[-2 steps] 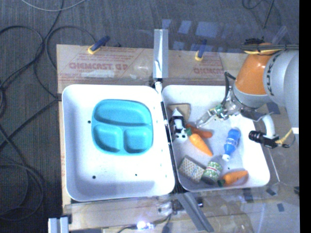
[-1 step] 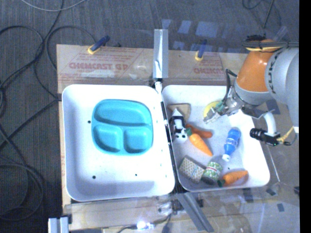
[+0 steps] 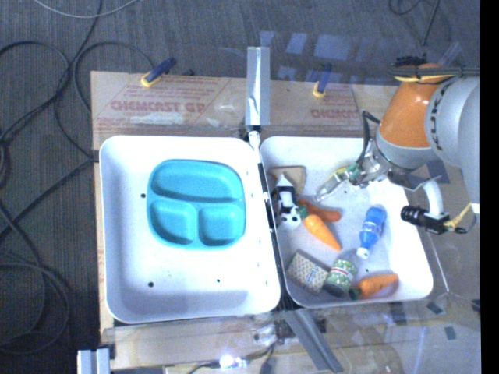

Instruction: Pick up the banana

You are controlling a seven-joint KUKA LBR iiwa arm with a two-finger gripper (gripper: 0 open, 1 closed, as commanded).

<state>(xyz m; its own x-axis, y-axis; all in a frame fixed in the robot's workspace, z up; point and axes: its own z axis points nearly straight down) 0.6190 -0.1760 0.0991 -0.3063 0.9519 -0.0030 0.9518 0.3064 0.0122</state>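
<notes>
Table (image 3: 117, 107): 1, a board top. It carries 2 white bins side by side, prob. butted together so stuff can go from one to the other w/o a gap.

Left bin (image 3: 125, 271) sits toward the table's left edge. Right bin (image 3: 413, 279) sits toward the right edge, on the arm's side, so the clutter is within easy reach.

Arm (image 3: 421, 123): 1, grey w/ an orange band. It leans in over the right bin's far-right corner, wrist tipped down-left toward the pile. That reads as an approach or a probe. Jaws sit low over the far half of that bin; can't tell if they're wide or narrow, as the tip is blurred against the white floor.

Blue tray (image 3: 196, 202): 1, w/ 3 compartments, lying flat mid left bin. Likely a drop spot.

Smaller stuff, all loose in the right bin and tumbled at odd angles, as if dumped:
- carrots (image 3: 322, 232): 3 orange pieces, 2 near the centre, 1 by the near-right corner
- blue bottle (image 3: 373, 226): 1, lying down, cap toward the near edge
- black-and-white toy (image 3: 286, 206): 1, against the wall next to the left bin
- box (image 3: 306, 271): 1, near edge
- can (image 3: 340, 276): 1, touching the box

Banana: can't tell where it is. Nothing there reads clearly as one; the pale shape at the arm's tip is too blurred to call.
</notes>
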